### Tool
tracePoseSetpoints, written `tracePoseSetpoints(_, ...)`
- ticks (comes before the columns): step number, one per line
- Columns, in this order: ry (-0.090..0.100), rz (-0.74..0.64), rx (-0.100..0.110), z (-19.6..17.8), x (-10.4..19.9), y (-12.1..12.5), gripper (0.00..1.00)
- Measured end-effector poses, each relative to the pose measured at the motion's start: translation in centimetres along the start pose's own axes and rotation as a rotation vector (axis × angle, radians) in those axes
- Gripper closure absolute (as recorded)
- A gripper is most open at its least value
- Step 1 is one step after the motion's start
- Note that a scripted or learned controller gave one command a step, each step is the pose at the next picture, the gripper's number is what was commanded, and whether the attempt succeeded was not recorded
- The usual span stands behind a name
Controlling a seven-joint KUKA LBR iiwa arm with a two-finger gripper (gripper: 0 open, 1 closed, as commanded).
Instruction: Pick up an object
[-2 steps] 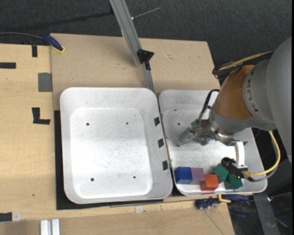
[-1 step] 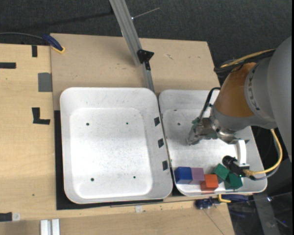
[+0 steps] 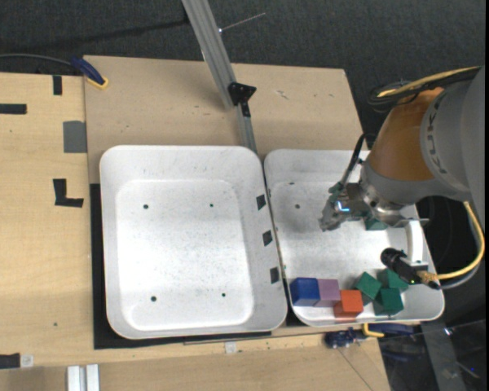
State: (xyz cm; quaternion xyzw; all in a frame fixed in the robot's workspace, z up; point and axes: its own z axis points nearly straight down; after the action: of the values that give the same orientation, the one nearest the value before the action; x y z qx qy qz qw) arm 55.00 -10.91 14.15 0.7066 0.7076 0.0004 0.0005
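Gripper (image 3: 336,216) hangs over the right bin (image 3: 310,169) (finger state unclear); blocks (image 3: 346,293) crowd its near edge.

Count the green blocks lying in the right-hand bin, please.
2, both near the right bin's front right corner: one green block behind the orange block, another green block just right of it. The arm could hide more.

Left bin (image 3: 122,218): floor bare, open access throughout. Right bin (image 3: 301,169): far and middle floor open; near edge crowded by blue block (image 3: 305,291), purple block (image 3: 328,290), orange block (image 3: 350,301), green blocks (image 3: 378,292). Slanted metal rail (image 3: 216,43) crosses above the far desk (image 3: 163,96).
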Motion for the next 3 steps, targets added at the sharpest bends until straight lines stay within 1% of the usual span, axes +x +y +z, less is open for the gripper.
tracePoseSetpoints(1, 0.0, 0.0, -0.001, -4.3, 0.2, -0.3, 1.0)
tracePoseSetpoints(2, -0.001, -0.001, -0.003, -9.6, 0.3, -0.1, 1.0)
tracePoseSetpoints(3, 0.002, -0.006, 0.001, -10.2, 6.1, 1.3, 1.0)
